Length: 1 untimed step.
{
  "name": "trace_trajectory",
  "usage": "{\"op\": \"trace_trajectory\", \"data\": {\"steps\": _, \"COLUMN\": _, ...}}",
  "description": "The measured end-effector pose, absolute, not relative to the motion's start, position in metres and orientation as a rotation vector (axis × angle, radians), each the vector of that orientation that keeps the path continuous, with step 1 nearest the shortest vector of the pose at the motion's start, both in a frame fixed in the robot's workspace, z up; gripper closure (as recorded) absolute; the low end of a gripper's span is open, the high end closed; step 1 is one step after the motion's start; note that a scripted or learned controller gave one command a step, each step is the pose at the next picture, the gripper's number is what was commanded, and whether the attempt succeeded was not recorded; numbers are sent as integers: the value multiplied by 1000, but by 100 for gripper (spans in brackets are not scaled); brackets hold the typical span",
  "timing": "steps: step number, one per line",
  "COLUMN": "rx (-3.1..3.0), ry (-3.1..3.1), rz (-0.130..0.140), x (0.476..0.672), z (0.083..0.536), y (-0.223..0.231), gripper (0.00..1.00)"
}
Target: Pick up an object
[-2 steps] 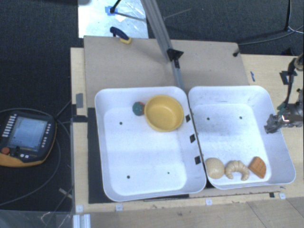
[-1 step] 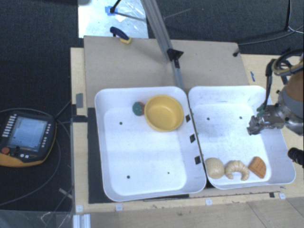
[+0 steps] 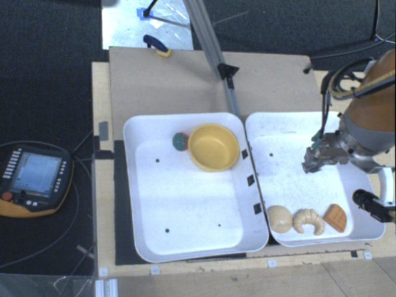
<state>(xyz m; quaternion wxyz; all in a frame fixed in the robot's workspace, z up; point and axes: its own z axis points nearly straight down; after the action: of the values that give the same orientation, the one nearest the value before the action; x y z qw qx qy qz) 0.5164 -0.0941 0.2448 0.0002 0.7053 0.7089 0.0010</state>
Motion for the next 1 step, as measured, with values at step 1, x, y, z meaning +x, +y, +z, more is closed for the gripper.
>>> {"op": "trace_trajectory", "data": {"steps": 1, "rx": 2216, "ry": 2227, "rz": 2, "x": 510, "z": 244, "y": -49, "gripper": 100}}
